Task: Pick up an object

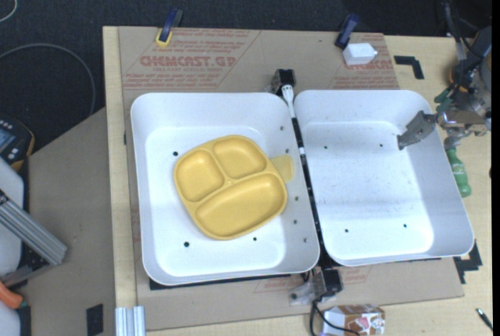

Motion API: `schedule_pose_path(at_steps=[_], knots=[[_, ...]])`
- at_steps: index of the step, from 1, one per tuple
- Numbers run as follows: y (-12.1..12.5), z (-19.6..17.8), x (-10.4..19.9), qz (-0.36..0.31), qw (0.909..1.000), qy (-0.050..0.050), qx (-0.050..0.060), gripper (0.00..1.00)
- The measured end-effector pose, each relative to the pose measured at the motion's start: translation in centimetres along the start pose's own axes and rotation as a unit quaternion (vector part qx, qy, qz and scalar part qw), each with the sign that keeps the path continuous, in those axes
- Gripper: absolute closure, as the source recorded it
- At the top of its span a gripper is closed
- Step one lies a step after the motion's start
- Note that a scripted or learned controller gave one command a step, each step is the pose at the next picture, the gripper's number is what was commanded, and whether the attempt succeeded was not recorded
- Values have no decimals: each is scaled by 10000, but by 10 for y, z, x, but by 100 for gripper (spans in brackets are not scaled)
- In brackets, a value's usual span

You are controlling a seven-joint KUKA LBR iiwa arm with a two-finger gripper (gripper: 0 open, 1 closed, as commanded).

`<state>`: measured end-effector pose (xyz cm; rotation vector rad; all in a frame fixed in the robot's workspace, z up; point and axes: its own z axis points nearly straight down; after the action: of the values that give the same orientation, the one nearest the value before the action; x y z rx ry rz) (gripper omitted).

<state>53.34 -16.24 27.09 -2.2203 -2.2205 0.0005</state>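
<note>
Yellow divided plate (230,186) lies flat in left bin (148,123), toward its centre. Gripper (426,127) hangs over right bin's (437,237) upper right edge, well apart from plate. Finger spacing: cannot tell.

Red print reading "CHEMCAST GP" runs across the brown board (195,53) behind the bins.

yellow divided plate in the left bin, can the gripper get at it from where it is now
Probably yes. The yellow plate lies alone and uncovered in the left bin. The gripper sits over the right bin, and only the low rims between the bins lie along the way.
</note>
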Motion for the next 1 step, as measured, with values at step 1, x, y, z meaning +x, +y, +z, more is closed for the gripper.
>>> schedule_pose_path(at_steps=[1], knots=[[-38,-124,19,-12,10000,-22,-86,0]])
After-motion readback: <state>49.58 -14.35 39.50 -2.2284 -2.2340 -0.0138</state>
